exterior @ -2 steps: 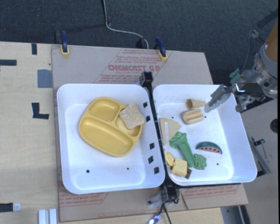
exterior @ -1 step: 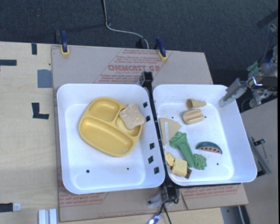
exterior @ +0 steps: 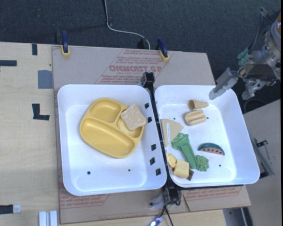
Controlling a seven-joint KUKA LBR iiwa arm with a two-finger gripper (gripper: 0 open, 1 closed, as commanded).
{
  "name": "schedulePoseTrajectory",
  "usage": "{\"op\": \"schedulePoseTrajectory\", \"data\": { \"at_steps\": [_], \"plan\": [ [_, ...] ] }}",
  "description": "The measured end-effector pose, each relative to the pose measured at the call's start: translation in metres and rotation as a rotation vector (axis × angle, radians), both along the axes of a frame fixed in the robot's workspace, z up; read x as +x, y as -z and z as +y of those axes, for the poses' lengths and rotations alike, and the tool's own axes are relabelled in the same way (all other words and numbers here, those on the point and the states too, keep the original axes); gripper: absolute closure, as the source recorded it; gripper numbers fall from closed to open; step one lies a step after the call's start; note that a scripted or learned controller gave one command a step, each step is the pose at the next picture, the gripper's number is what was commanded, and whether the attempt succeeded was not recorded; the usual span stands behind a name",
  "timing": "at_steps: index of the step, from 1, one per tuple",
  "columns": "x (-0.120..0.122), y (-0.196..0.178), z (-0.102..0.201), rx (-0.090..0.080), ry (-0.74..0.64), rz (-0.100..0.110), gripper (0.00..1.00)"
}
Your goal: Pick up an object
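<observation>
Though seemingly open, pincer (exterior: pixel 233 87) empty.

At the upper right of the frame the arm's wrist (exterior: pixel 269 55) shows as a cluster of grey metal parts with darker shadowed recesses. A small teal-green piece (exterior: pixel 244 56) sits on its left side. A sliver of orange (exterior: pixel 278 19) shows near the right edge, above the grey housing. Thin dark cables (exterior: pixel 262 27) run down along the wrist. Two pale grey fingers (exterior: pixel 222 84) slant down to the lower left, flat and narrow, blurred at the tips.
</observation>
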State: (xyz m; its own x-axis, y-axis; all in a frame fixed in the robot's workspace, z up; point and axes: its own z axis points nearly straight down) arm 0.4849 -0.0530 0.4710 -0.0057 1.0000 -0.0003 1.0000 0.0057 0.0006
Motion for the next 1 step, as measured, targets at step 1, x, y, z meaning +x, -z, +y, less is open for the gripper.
{"op": "schedulePoseTrajectory", "data": {
  "at_steps": [1],
  "plan": [
    [-0.0014,0.0743,0.0121,0.0,0.005,0.013,0.0]
  ]
}}
